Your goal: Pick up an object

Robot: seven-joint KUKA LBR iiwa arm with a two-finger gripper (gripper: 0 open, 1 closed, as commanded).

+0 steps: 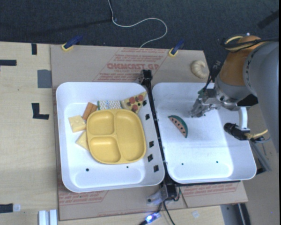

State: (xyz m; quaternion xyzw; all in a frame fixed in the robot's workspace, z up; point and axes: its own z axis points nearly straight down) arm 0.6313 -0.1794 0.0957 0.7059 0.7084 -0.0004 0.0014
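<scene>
- Two shallow white bins side by side on a cardboard-covered bench: left bin [65,139], right bin [225,165].
- Grey KUKA arm [264,78] with an orange band, reaching in over the right bin's right edge, toward its far right corner.
- Yellow divided plate [116,136] lying flat near the middle of the left bin, three compartments facing up.
- Gripper [196,111] hanging over the far right part of the right bin, nothing seen between its fingers; jaws too small and blurred to tell spread from pressed together.
- Toy watermelon slice [179,125] lying on the right bin's floor, near its left edge, apart from the gripper.
- Pizza slice toy [136,101] by the left bin's far edge, touching the plate's far rim.
- Small tan cracker-like pieces [77,123] against the plate's left rim.
- Beige lump [199,68] on the cardboard beyond the right bin's far edge.
</scene>
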